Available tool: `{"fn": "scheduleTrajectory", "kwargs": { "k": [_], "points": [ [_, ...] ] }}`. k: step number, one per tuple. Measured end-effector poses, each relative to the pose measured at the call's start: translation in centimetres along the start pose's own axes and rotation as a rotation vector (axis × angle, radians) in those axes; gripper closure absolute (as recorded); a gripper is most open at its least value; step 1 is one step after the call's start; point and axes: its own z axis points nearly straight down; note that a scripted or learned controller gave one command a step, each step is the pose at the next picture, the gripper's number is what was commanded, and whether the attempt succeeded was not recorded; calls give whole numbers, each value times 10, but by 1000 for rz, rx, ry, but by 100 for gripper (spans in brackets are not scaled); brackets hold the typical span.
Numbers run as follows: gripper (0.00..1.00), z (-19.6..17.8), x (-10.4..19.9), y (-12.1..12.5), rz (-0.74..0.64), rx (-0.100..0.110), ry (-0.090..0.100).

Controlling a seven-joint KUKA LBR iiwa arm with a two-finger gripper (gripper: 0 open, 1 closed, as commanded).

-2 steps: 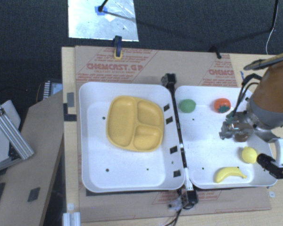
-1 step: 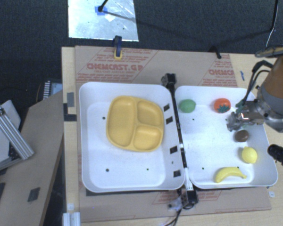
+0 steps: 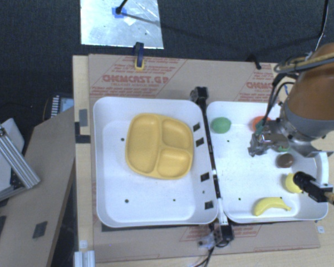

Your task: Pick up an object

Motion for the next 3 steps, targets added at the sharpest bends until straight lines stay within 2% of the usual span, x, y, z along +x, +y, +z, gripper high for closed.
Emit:
{"fn": "scheduleTrajectory", "kwargs": {
  "k": [1, 2, 3],
  "points": [
    [100, 8, 42, 11, 0, 1, 0],
    [100, 21, 99, 26, 0, 1, -1],
    [100, 13, 148, 33, 0, 0, 1]
  ]
}}
